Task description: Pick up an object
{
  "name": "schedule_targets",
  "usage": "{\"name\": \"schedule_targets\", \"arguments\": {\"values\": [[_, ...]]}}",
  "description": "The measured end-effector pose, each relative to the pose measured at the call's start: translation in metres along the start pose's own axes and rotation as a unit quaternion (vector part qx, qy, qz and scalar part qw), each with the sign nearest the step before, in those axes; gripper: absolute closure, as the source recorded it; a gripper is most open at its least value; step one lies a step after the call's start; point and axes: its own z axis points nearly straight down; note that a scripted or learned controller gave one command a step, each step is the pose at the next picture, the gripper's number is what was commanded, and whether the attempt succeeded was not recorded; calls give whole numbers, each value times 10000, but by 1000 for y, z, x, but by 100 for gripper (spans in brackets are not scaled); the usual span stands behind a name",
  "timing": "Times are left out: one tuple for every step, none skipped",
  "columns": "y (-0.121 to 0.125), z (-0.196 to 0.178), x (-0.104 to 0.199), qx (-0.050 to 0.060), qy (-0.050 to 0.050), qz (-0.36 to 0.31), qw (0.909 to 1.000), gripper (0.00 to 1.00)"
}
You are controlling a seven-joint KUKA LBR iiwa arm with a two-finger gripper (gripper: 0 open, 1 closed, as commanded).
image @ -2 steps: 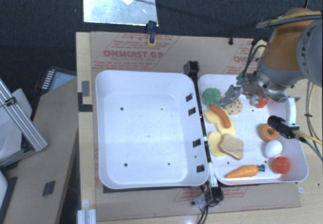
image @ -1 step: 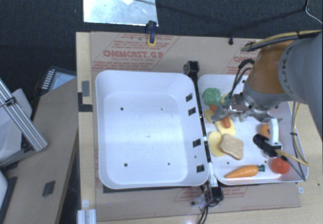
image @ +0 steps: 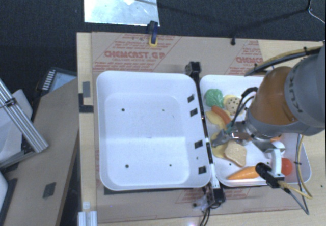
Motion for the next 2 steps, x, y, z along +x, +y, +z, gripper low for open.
{"name": "schedule_targets", "arguments": {"values": [[52,-2,-13,-49,-16,-26,10000,0],[51,-13,-13,-45,-7,-27,10000,100]]}}
